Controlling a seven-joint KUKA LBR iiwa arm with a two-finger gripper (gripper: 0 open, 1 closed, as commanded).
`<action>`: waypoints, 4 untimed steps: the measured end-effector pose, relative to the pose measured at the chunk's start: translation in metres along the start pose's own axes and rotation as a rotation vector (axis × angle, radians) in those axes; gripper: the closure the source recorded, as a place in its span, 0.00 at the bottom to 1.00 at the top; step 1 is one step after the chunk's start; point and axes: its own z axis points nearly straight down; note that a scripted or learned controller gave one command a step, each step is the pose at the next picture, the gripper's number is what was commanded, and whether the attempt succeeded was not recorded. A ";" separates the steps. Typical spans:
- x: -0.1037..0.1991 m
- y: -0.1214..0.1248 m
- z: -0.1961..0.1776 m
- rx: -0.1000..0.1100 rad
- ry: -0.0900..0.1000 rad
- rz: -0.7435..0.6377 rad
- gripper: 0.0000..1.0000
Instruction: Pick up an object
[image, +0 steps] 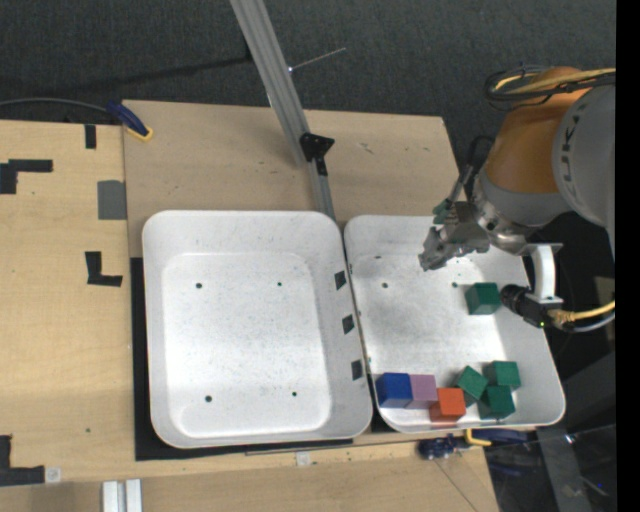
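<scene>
I have the gripper (436, 255) above the far part of the right bin (400, 300), nothing under it but bare floor, and I cannot tell its state from this angle. The nearest pick, I judge, is the lone green block (482, 298) by the bin's right edge, standing well apart from the others. To do this well I would shift toward that edge, centre over the block, square to its faces, and descend straight, keeping off the wall. Along the near edge of the right bin lie 5 more: a blue block (394, 389), a pink block (423, 388), an orange block (450, 402) and 2 green blocks (487, 388) at the near right corner. The left bin (160, 300) shows speckled floor.
</scene>
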 end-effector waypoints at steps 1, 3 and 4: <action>-0.003 0.002 -0.043 0.002 0.000 0.000 1.00; 0.111 -0.015 -0.021 0.009 0.003 -0.006 1.00; 0.176 -0.025 -0.018 0.009 0.003 -0.007 1.00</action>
